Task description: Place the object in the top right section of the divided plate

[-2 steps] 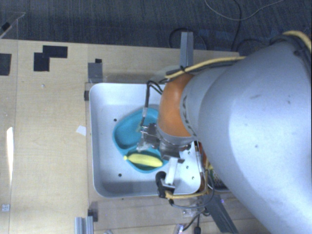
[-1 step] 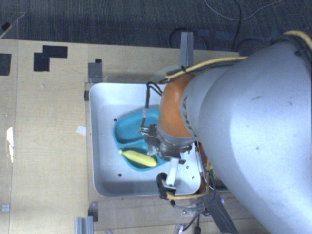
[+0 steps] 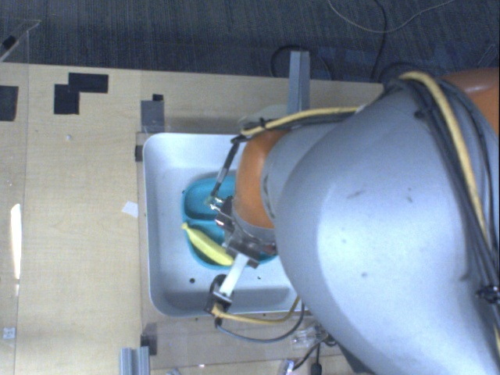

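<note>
A blue divided plate (image 3: 200, 201) lies in the left white bin (image 3: 160, 233), mostly hidden under my arm. A yellow banana-like object (image 3: 205, 244) rests across the plate's near left part. My arm's orange band and wrist (image 3: 254, 201) hang right over the plate. The gripper itself is hidden beneath the wrist.
The big grey arm body (image 3: 383, 233) covers the right half of the view, including the other bin. A white cable connector (image 3: 226, 286) and yellow hose hang near the bin's front wall. Black markers (image 3: 78, 91) lie on the wooden bench at left.
</note>
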`<state>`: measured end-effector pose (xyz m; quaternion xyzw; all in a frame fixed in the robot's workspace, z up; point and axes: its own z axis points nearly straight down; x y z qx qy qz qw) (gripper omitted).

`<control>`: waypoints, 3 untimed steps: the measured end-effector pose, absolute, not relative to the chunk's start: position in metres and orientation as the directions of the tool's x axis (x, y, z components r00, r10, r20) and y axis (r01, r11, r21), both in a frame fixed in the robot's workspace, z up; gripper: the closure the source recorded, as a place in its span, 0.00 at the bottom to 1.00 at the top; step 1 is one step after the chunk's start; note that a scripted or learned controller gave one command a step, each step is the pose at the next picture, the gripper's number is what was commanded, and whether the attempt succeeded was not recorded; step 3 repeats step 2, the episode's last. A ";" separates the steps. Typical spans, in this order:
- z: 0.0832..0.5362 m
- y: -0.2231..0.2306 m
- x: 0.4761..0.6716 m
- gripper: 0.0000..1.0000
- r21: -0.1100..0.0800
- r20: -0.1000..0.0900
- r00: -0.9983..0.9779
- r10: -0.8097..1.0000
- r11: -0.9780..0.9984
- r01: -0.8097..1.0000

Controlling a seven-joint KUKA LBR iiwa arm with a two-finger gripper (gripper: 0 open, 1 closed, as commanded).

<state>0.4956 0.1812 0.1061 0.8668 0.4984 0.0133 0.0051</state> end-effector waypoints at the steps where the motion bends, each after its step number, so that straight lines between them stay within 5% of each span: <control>1: 0.109 0.217 0.492 1.00 0.013 0.009 0.517 0.856 -0.517 0.856; 2: 0.120 0.233 0.523 1.00 0.000 -0.003 0.469 0.883 -0.469 0.883; 3: 0.120 0.233 0.523 1.00 0.000 -0.003 0.469 0.883 -0.469 0.883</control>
